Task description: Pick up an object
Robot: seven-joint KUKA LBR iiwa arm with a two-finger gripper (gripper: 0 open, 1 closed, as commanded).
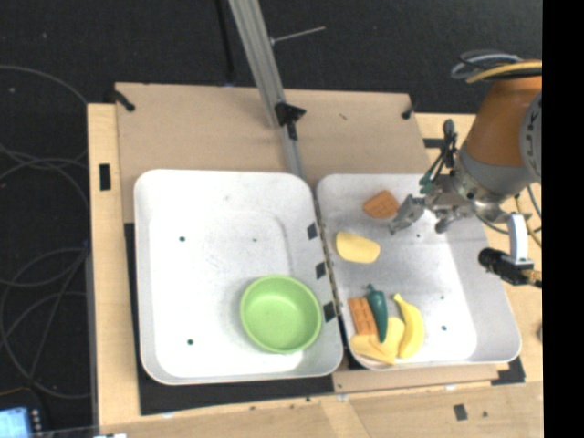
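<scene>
Gripper (422, 213) is being held open and empty beside the orange piece (380, 204).
The piece risks being nudged away by one finger.

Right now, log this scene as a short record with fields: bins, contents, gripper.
left bin: green bowl near its front right corner
right bin: orange piece, yellow piece, front pile with banana, green pepper
gripper: open, over right bin's back, beside orange piece, holding nothing
</scene>
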